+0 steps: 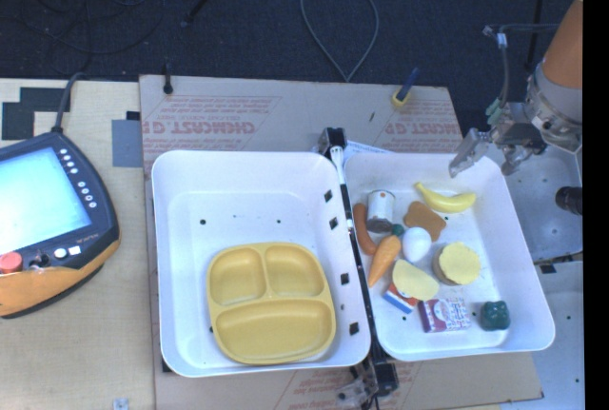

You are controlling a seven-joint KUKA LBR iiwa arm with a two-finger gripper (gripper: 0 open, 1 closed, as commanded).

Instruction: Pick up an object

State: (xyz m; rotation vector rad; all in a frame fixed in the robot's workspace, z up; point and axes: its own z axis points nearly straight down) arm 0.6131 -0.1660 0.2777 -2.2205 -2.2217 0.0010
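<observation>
Your arm comes in from the right edge, its orange band high up and the grey wrist angled down and leftward, so the gripper (487,154) hangs over the far right corner of the right bin (529,303). Its two fingers are spread apart with nothing between them; one fingertip (463,161) sits just above the bin's rim, close to the banana (447,199) but not touching it. Every candidate for picking lies in that right bin: the banana at the top, a brown piece (425,219) under it, a white egg (416,244), an orange carrot (384,257) lying slantwise, a small can (381,205) near the divider, a yellow round slice (460,263), a pale yellow wedge (414,281), a red-and-white carton (444,314) and a dark green piece (494,314) toward the near right corner. The left bin (181,237) holds a yellow divided plate (271,302) in its near half. Both bins rest on a sheet of printed cardboard (285,113) atop the bench. To your far left, a teach pendant (48,223) with a lit screen sits on the bench, and loose cables (333,18) trail over the dark floor beyond.
</observation>
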